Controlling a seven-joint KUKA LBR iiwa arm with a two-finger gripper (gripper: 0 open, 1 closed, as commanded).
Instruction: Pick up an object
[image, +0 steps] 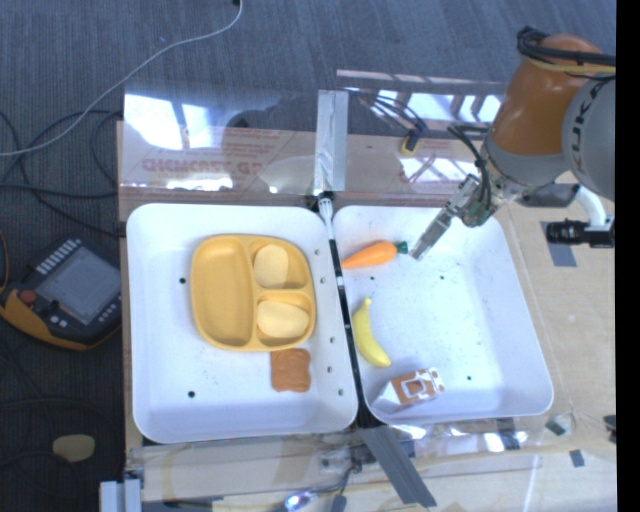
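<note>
Handheld grey-and-orange control pendant (62, 292) on dark carpet at far left. Left white bin (160, 330) at centre left, with yellow three-section plastic tray (222, 295) in it and brown flat biscuit-like piece (291, 371) touching the tray's lower edge. Right white bin (500, 330) alongside: orange toy carrot (370, 254) at its upper left corner, yellow toy banana (370, 335) below along the left wall, small orange-and-white box (417, 386) near the bottom rim. Slim gripper (420, 248) just right of the carrot's green tip, slanting down from upper right; jaw opening impossible to tell, nothing seen held
</note>
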